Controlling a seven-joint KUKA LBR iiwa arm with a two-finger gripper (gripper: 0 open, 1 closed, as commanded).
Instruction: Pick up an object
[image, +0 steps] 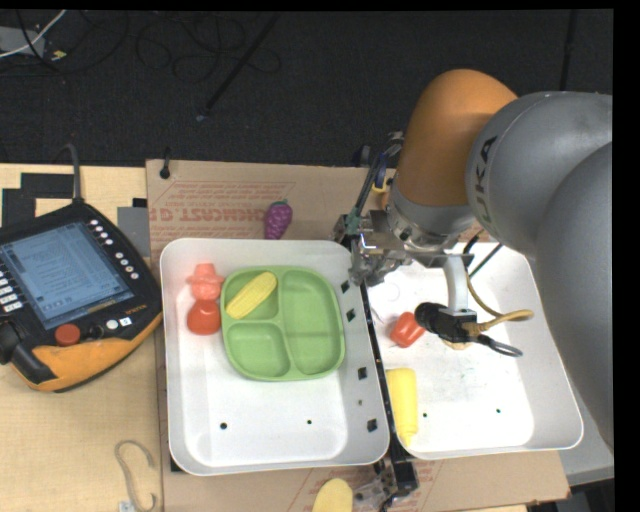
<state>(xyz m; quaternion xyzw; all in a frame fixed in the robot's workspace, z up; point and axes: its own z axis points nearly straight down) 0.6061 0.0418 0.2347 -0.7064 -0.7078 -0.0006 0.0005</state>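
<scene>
Plainly the grey arm (545, 200) is the biggest thing here. It sweeps in from three o'clock with its orange band above the wrist and carries the gripper (363, 262) over the twelve o'clock end of the wall shared by the two bins. I cannot tell whether the gripper is open or closed, because the wrist hardware hides it.

The left bin (260, 425) and the right bin (500, 405) lie side by side, with a teach pendant (60, 285) on the bench at nine o'clock of them. A green divided plate (290, 345) sits near the middle of the left bin. In the right bin a yellow block (402, 400) lies along the shared wall at seven o'clock, touching it or just beside it. A pink and orange-red toy (203, 300) stands just beside the plate at nine o'clock. A yellow corn cob (250, 293) rests in the plate's ten o'clock compartment. A small red piece (405, 330) sits at nine o'clock in the right bin, apart from the wall.

I judge the step to be the approach, with nothing picked yet. The red piece is nearest, at five o'clock of the gripper, and has free floor around it. A good pick would first shift clear of the wall, centre over the piece, then descend straight. The block hugging the wall looks the poorer choice, with little room on its wall side.
</scene>
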